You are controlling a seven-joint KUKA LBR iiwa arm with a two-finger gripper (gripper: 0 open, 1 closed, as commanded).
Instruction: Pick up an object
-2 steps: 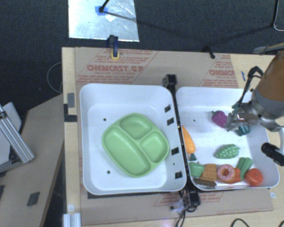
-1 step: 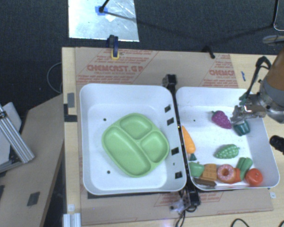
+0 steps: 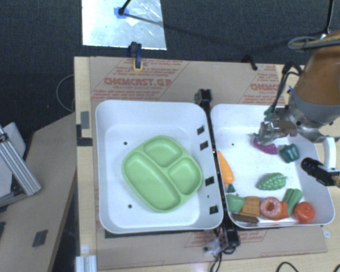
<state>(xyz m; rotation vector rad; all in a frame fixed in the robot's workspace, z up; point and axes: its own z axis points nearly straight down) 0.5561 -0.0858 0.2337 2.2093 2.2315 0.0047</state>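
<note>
Tool (image 3: 267,134) touching purple toy (image 3: 266,147), right bin (image 3: 238,118)

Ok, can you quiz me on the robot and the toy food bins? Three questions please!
1. True or false: the green plate lies in the left bin.
2. Which toy is nearest the gripper? A) purple toy B) donut C) tomato
3. What colour is the carrot by the right bin's left wall?

Key: 1 true; 2 A; 3 orange.
</note>
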